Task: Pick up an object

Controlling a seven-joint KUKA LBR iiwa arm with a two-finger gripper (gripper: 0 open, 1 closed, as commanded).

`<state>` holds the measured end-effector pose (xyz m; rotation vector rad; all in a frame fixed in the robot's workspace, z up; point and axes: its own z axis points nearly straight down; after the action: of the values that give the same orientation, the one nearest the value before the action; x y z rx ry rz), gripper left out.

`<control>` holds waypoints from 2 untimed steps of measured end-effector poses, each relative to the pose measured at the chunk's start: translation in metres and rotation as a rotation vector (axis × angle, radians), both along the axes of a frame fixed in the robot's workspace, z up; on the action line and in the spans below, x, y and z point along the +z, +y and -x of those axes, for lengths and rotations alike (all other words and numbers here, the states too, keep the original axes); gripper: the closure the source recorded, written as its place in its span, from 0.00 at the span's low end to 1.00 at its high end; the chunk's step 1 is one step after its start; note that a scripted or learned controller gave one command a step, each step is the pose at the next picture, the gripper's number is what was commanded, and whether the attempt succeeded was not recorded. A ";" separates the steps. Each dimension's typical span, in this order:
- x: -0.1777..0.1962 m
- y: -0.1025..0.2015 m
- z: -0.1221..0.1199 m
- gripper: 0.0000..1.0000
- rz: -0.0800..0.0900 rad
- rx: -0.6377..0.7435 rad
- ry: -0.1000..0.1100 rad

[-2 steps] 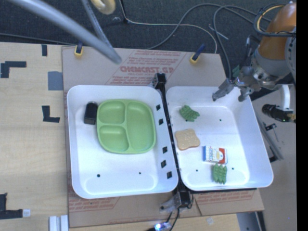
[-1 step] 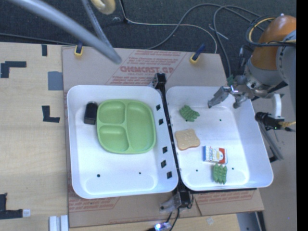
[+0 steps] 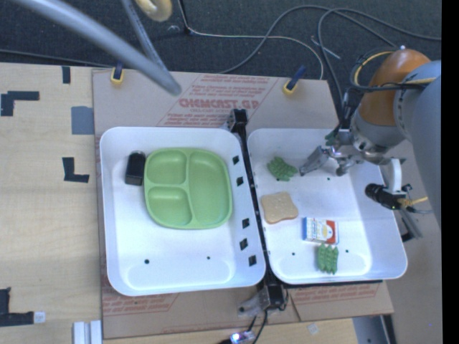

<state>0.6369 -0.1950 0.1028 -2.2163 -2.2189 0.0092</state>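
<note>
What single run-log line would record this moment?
tool: over right bin, beside green leafy piece, holding nothing | bread slice, small carton untouched | green divided plate: left bin

A robotics lab: a plywood worktop with black tape marks, two white bins clamped on cardboard, loose cables across dark carpet.

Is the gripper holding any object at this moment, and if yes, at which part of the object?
Nothing is held. The gripper is open over the right bin, its fingers apart with only white bin floor between them. The nearest thing, a green leafy piece, lies beside it, untouched.
</note>
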 end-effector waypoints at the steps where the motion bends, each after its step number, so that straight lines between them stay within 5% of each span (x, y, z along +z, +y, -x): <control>1: -0.018 0.000 0.000 0.00 0.003 0.001 -0.008; 2: -0.006 0.000 -0.002 1.00 0.005 0.002 -0.012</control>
<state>0.6387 -0.1946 0.0971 -2.2222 -2.2303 0.0012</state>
